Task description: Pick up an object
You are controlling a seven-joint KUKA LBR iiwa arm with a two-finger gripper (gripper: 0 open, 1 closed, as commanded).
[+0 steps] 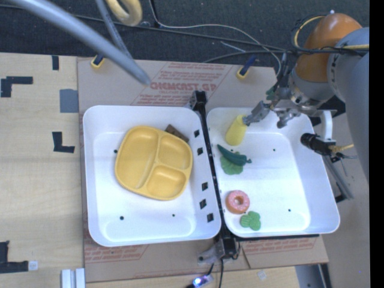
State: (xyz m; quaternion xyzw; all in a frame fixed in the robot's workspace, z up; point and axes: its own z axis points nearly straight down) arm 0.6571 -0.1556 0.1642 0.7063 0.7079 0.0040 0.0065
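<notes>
Two white bins are seen from above. The gripper (271, 114) is positioned over the right bin's (312, 188) far edge, fingers spread, nothing held. A yellow object (236, 130) lies just beside one fingertip; whether they touch cannot be told.

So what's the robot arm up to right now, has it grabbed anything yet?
Gripper at right bin's far edge, grip unclear. Yellow object just beside it, lying in the bin. Green toy, donut, small green piece untouched.
</notes>
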